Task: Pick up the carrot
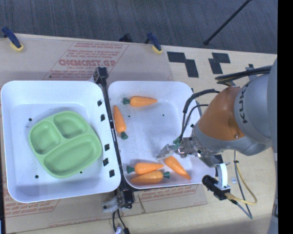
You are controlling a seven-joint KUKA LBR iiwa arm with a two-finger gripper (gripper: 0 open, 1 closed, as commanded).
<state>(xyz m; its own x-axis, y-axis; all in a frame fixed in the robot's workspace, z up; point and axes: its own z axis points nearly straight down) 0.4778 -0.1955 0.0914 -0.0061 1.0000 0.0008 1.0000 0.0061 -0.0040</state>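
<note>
So far, I had not picked up any carrot. My claw [170,151] hung low in the right bin [185,89], near the lower right of the frame, and its shiny tips sat just above the thick end of one carrot [177,166]. I could not tell if my claw was spread apart or pinched together, and I saw no carrot between its tips.

That near carrot lay flat on the bin floor. Its long line ran on a slant, from upper left down to lower right, with the thin tip toward the lower right.

Four more carrots lay in the same bin. Two of them [147,172] lay side by side at the bottom, nearly level across the frame. One [119,121] lay along the left wall, running up and down. One [141,101] lay near the top, level, with its green end to the left.

A green plate [64,143] sat in the left bin [10,130].

I judged the grab and the lift were left to do.
</note>
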